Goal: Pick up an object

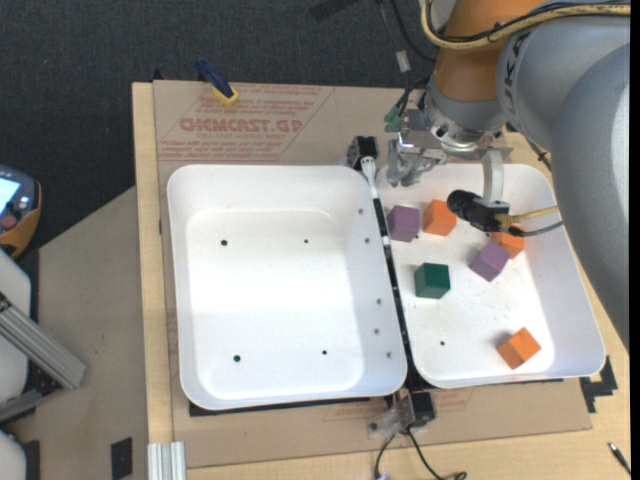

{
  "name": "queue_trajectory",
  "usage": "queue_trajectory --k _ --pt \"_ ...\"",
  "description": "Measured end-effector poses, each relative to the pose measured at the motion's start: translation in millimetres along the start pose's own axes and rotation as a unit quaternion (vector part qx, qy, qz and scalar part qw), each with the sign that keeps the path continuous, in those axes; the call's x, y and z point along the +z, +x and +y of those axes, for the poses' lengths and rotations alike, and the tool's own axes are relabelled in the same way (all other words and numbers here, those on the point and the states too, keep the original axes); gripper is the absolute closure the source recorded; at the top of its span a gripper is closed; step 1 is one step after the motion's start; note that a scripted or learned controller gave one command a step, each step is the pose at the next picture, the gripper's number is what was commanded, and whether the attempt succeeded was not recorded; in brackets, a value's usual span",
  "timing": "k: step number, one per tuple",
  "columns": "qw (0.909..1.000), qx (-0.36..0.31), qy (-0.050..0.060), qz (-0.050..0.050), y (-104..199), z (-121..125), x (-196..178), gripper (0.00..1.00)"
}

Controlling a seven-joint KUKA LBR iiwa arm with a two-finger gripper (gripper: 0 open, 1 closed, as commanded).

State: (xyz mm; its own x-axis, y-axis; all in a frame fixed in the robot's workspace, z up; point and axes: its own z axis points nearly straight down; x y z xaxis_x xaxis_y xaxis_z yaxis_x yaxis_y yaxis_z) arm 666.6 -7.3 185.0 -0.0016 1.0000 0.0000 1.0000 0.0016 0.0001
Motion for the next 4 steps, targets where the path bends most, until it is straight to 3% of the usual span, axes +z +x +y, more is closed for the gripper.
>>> queue_trajectory --k 4 --pt "1.0000 0.001 0.000 0.000 14.9 0.0 -0.1 1.00"
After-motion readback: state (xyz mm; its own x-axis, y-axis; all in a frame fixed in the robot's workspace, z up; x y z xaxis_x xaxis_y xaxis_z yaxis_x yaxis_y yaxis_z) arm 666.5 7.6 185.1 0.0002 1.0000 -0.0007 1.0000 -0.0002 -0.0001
